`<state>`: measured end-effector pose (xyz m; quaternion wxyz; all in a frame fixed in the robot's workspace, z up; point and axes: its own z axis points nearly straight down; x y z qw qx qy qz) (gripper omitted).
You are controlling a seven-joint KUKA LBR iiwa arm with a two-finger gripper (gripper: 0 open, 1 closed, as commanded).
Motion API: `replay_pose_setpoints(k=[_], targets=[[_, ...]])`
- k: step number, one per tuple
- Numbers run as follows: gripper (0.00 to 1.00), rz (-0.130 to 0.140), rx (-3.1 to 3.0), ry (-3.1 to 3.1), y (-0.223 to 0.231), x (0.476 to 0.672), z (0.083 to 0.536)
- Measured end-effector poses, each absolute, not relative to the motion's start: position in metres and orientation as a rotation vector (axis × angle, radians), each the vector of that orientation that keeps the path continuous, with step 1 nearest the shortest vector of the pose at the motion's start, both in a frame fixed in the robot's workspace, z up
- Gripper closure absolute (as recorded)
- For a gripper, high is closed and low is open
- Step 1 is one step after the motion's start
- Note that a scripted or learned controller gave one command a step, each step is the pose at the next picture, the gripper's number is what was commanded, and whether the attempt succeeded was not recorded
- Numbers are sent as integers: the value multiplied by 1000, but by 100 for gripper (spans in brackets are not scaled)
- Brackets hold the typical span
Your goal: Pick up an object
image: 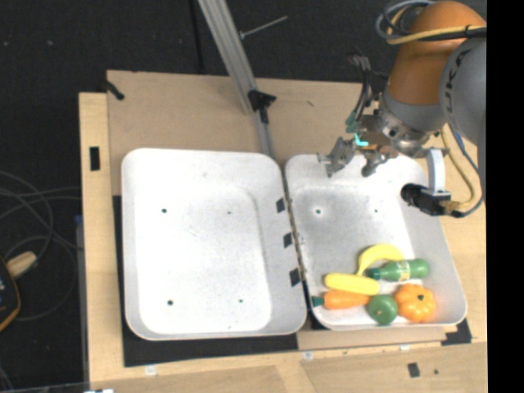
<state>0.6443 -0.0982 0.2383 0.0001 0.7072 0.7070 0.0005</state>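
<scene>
A small heap of toy food sits in the near right corner of the right bin [327, 188]: a curved banana [375, 257] on top, a green bottle [404, 270] touching its right end, a yellow corn cob [350, 283] lying just below, then a carrot [344, 300], a green pepper [381, 309] and an orange pumpkin [416, 302] along the rim. Any of these could be the pick. The gripper [354, 161] hangs over the far edge of the same bin, well apart from the heap, its two fingers spread open and nothing between them. To do this step well, it likely pays to choose the banana or the pumpkin (each has some free edge), centre the fingers across the narrow width, and descend straight so neighbours are not nudged. The left bin [147, 178] lies alongside.
</scene>
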Motion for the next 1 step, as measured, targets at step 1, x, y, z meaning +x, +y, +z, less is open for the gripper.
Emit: replay_pose_setpoints(k=[1], targets=[[0, 1, 2222, 2221, -98, 644, 238]])
